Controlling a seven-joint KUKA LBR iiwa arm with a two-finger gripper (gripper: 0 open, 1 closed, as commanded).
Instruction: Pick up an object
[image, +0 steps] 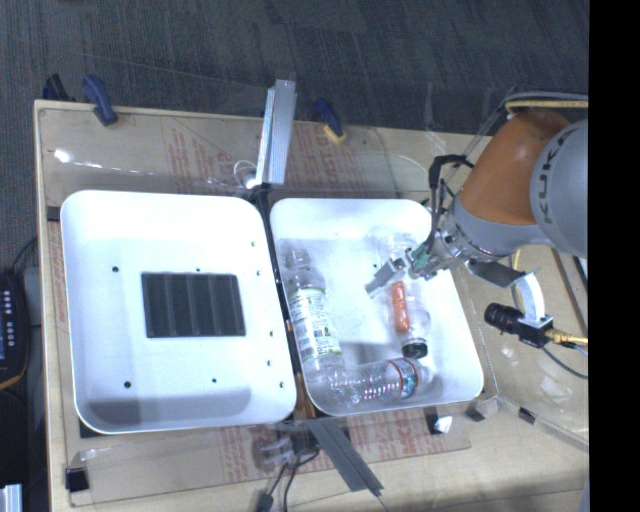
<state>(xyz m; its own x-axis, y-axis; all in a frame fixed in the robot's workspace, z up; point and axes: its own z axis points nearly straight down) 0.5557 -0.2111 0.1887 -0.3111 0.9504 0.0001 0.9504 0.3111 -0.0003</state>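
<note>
A pale bench is seen from above, and two shallow white bins are set on it side by side. The grey arm, with its orange band, is reached in from the right edge and is bent over the upper right corner of the right bin. The middle of the left bin is taken up by a dark ribbed panel, laid flat. A grey metal bar is fixed at the far side of the bench, above the seam between the bins, and a blue clamp is fastened at the bench's far left edge. Three clear plastic bottles are found in the right bin. A labelled bottle is laid along the left wall, with its cap toward the far side. A crushed bottle is laid along the near wall, with a red band near its right end. A smaller bottle, with something orange inside, is laid near the right wall, and its black cap is pointed toward the near side, close to the crushed bottle. The gripper is held low over the bin, just above the far end of the smaller bottle; whether it is spread or closed cannot be told, and nothing is seen gripped in it.
</note>
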